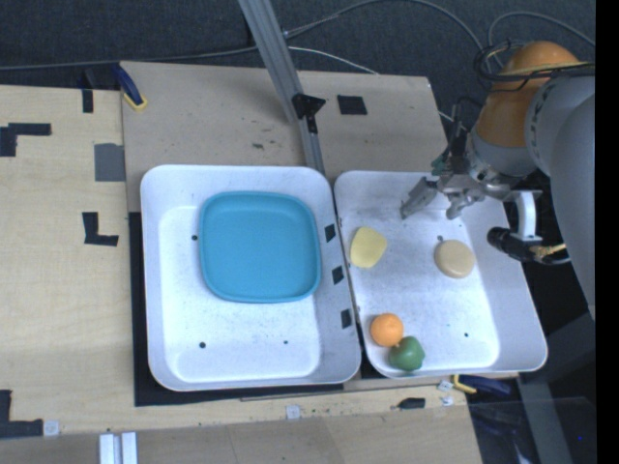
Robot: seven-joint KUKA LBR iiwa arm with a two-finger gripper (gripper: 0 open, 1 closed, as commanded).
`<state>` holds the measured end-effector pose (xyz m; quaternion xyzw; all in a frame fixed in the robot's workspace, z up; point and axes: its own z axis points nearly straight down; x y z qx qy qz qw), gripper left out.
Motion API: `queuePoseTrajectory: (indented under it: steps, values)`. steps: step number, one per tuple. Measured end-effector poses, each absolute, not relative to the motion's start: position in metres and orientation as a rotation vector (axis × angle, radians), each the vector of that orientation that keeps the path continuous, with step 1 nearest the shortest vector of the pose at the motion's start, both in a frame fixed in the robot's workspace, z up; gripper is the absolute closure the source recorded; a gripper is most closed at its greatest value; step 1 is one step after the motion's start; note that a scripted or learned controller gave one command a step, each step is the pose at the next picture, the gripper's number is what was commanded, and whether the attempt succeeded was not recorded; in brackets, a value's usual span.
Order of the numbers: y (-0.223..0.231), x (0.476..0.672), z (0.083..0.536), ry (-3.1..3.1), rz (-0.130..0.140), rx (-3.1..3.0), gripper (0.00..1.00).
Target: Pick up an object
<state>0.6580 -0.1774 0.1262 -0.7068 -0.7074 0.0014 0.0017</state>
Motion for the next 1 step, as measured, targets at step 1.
queuePoseTrajectory:
  steps: [1]
  values:
    - [-0.1773, 0.6592, 0.1389, -2.223, 0.001, -2.220, 1.00]
